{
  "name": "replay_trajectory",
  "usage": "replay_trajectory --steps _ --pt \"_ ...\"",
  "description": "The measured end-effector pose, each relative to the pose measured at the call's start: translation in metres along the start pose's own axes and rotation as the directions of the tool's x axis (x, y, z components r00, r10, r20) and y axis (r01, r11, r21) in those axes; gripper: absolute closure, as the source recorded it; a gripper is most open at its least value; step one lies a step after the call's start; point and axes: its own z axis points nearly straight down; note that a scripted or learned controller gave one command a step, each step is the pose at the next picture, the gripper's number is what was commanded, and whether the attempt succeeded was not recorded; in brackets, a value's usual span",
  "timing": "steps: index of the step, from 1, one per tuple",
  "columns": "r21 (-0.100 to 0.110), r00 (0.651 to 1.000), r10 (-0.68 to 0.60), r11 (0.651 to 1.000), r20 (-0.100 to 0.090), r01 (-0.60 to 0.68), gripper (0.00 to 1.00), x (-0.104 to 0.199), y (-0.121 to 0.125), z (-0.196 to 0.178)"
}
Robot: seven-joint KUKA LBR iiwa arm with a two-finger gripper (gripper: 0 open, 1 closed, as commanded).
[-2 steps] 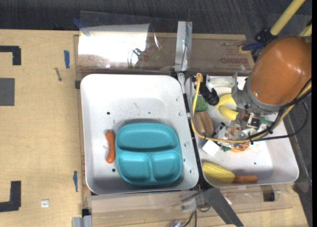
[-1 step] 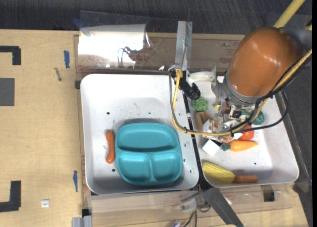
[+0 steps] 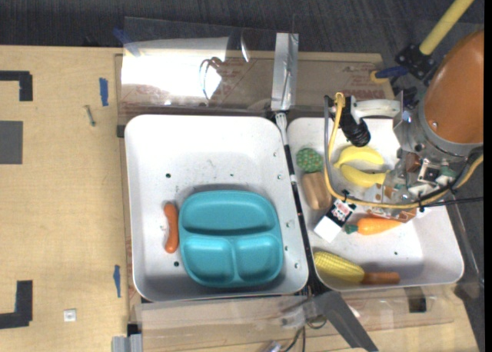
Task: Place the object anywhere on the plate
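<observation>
The gripper [image 3: 400,189], whose state I cannot tell, is hanging over the crowded right white bin [image 3: 450,262], risking a wrong grab, while the teal three-compartment plastic plate [image 3: 229,237] is waiting at nine o'clock.

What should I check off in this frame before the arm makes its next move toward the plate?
1. Teal plate sits flat in the left bin: ok.
2. Plate compartments free for a drop: ok.
3. Orange sausage lies beside the plate, off it: ok.
4. Gripper is over the right bin, near the banana and carrot: ok.
5. An object held between the fingers: cannot tell.
6. Object already on the plate: not ok.
</observation>
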Motion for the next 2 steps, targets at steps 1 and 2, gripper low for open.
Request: replay_trajectory --steps 1,2 --pt "0.002 0.997 -0.077 0.997 0.017 0.077 1.0 -0.009 0.021 0.067" --pt "0.006 0.997 -0.079 0.997 0.009 0.079 1.0 -0.007 0.017 0.055"
